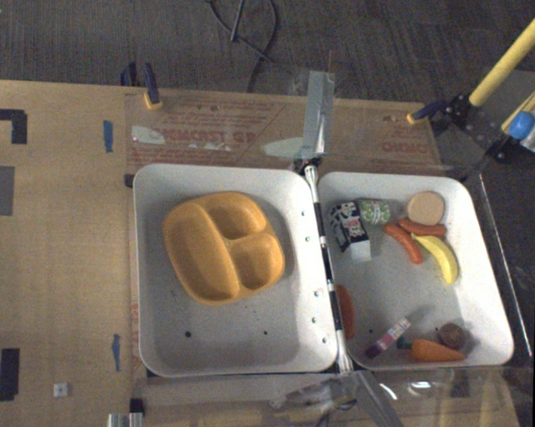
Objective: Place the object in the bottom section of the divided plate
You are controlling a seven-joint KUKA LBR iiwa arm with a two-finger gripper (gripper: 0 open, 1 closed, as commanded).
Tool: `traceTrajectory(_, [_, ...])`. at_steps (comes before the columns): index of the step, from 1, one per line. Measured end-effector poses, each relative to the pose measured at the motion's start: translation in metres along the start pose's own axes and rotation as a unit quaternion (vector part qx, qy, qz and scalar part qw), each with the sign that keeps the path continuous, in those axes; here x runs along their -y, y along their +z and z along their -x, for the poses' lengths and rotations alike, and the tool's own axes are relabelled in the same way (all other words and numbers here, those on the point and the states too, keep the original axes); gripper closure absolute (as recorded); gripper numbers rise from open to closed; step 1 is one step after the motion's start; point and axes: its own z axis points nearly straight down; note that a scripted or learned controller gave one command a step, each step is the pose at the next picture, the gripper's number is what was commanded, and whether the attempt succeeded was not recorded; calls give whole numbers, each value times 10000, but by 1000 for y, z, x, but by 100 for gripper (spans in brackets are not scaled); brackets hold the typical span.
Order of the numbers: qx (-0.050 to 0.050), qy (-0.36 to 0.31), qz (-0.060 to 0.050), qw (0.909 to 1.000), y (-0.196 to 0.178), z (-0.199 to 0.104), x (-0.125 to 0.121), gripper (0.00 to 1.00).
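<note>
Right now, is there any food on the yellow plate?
No, it's empty. The yellow plate shows bare yellow in all its sections. The toy foods, like the banana, lie in the right bin.

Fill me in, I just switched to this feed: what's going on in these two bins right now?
Nothing is being handled at this moment. The orange three-section divided plate sits alone in the left white bin with nothing in its sections. The right white bin holds the toy food: a yellow banana, a red-orange sausage, a round tan bun, an orange carrot, a black-and-white milk carton and a green can. No object has been placed on the plate yet.
</note>
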Motion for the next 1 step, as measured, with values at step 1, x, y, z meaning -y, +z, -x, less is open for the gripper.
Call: traceTrajectory(1, [-19,-182,-5,9998,0,-22,22,100])
